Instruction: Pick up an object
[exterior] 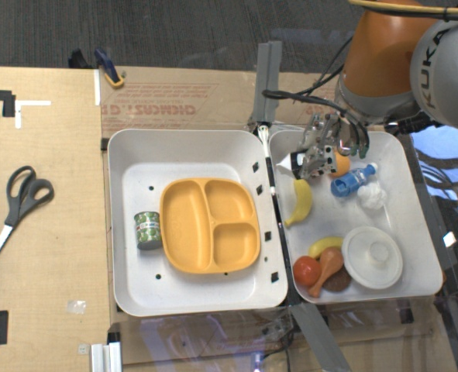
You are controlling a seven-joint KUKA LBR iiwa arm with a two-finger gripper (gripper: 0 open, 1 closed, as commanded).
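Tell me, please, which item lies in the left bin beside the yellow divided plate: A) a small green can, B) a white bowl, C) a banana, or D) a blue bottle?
A: the small green can lies on its side against the left edge of the yellow divided plate in the left bin.

Arm (403, 49) reaching in, pincer (321, 155) lowered

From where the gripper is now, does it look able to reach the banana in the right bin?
Probably yes. The gripper hangs in the right bin just above the banana, with nothing lying on the banana. The bin's left wall is close beside it, which may leave little room.
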